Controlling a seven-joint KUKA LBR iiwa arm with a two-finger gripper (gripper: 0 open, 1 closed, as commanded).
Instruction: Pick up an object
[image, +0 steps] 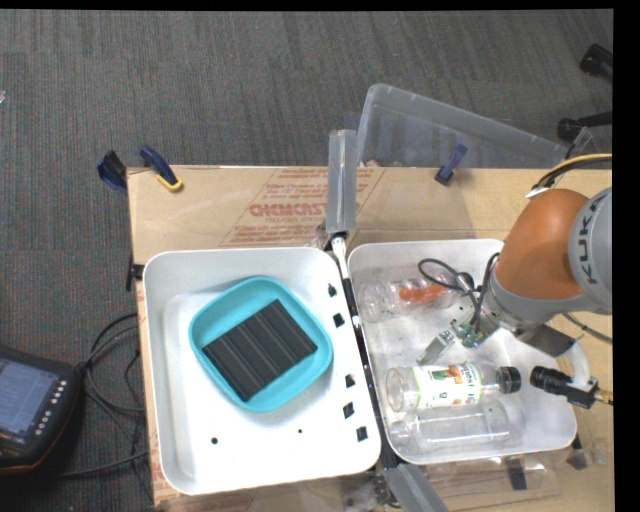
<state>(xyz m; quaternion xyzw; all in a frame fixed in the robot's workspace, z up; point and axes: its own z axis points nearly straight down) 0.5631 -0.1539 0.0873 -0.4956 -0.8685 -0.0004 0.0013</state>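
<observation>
Lying nearest the lower edge of the frame, in the right bin (545, 425): one clear plastic bottle (455, 428) on its side, and just above it a glass bottle (450, 385) with a white, green and orange label and a black cap, also on its side. Lower left of the frame: a dark handheld screen unit (30, 405) on the floor. Left bin (165, 300): one turquoise tray (260, 343) with a black ribbed insert. Right bin, middle: the gripper (447, 343), low over the bin floor just above the labelled bottle; whether its fingers are spread or pressed together I cannot tell. Beyond it: a clear cup with orange contents (400, 295) and a black looped cord (445, 272). Far side of the counter (280, 200): an upright clear plastic panel (450, 135) and blue clamps (150, 168).
</observation>
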